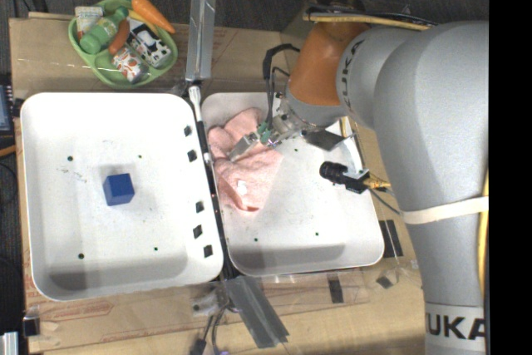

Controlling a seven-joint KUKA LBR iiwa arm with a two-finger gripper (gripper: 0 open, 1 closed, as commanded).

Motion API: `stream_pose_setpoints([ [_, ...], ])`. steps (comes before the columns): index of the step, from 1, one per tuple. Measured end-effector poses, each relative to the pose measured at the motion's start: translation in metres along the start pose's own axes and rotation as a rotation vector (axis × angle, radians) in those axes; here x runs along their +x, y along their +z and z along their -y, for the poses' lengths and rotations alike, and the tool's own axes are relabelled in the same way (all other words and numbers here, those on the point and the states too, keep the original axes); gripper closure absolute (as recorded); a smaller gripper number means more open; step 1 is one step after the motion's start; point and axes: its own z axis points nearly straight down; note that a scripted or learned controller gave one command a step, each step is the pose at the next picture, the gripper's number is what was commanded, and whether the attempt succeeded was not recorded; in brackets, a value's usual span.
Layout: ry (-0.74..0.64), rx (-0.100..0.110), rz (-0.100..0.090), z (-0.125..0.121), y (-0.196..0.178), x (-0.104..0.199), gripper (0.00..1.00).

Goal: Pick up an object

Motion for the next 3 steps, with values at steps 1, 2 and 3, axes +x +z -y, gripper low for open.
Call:
stream_pose_setpoints([
  [1,-0.003,0.003,-0.002,0.0,-0.006,0.0,1.0],
  [2,-0.003,0.003,-0.002,0.0,-0.006,0.0,0.0],
  [3,0.032,0.001,0.0,-0.026,-0.1,0.025,0.0],
])
